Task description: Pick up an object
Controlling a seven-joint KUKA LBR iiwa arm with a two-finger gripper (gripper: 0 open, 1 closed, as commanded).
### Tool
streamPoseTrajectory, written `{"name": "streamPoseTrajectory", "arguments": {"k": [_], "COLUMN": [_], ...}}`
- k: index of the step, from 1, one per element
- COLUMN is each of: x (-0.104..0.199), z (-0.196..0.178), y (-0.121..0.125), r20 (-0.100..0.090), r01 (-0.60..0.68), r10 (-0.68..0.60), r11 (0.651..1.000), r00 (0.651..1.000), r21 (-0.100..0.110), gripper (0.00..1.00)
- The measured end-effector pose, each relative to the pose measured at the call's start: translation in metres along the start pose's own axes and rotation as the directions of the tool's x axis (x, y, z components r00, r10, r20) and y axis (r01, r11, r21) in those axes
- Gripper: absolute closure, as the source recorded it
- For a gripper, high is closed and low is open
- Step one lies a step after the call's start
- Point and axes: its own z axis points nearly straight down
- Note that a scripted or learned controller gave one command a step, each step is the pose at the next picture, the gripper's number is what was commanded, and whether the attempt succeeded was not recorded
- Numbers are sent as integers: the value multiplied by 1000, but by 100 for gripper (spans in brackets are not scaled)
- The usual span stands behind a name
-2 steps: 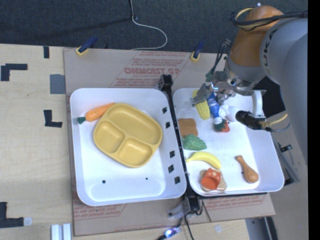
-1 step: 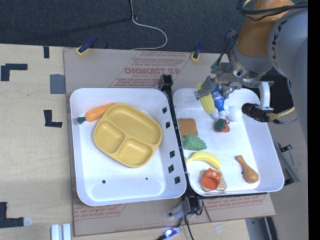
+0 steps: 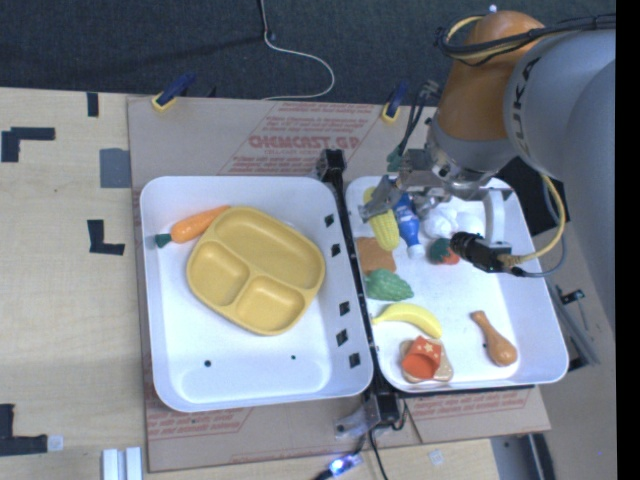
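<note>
1. As I look down on the right bin [image 3: 548, 353], the gripper [image 3: 408, 196] hangs at its 11 o'clock corner; I cannot tell its grip state.
2. The blue bottle [image 3: 407, 224] lies just at the gripper's 6 o'clock, long axis 12-to-6, beside the corn cob [image 3: 386, 230].

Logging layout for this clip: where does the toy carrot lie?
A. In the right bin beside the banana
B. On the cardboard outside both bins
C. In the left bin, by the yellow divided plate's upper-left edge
C: the carrot lies in the left bin, against the yellow plate.
</note>
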Motion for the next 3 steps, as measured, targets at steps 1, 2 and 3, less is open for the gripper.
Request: {"name": "streamPoseTrajectory", "arguments": {"k": [1, 2, 3], "x": [46, 71, 66], "z": [-15, 0, -17], "y": [-29, -35, -41], "r20": [-1, 2, 1], "r01": [1, -2, -2], "r10": [-1, 2, 2], "r11": [1000, 1000, 1000], "r00": [1000, 1000, 1000], "r21": [-1, -1, -4], "gripper": [100, 100, 100]}}
